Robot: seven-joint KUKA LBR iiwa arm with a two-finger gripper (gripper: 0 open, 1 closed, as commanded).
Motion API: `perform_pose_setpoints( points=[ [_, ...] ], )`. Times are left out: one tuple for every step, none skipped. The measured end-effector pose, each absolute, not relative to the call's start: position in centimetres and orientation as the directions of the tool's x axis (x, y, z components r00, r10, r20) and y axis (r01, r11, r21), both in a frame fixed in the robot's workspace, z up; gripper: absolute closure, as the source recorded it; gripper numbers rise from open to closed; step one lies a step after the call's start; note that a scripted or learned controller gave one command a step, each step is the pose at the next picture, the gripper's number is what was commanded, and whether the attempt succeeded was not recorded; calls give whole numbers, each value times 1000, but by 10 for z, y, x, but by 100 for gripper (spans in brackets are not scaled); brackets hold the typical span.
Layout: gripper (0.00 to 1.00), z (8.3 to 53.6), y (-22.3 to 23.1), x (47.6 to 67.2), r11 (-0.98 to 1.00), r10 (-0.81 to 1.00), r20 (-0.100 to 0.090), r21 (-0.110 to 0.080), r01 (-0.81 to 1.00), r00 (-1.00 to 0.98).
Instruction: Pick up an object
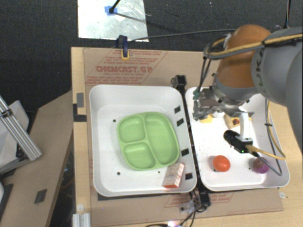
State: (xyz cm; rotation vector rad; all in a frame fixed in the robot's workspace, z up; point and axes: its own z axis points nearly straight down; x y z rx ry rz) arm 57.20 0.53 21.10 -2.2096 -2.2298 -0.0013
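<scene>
My gripper (204,111) hangs low over the far left part of the right bin (227,182), below the grey arm and its orange band. A small yellow object (207,119) lies right under it, partly hidden by the gripper. Whether they touch is unclear. A round orange-red ball (221,163) rests near the bin's front. A small purple object (260,165) sits at the front right. A little tan and orange item (234,122) lies just right of the gripper.
The left bin (102,126) holds a green divided plate (147,140) in its middle and a small pink and white box (173,175) at its front right corner. A ridge with black clips separates the two bins.
</scene>
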Motion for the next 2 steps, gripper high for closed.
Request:
perform_pose_setpoints(
  points=[
    [100,221,51,564,10,1000,2,2,1000,-10],
    [100,214,99,549,9,1000,2,0,1000,-9]
  ],
)
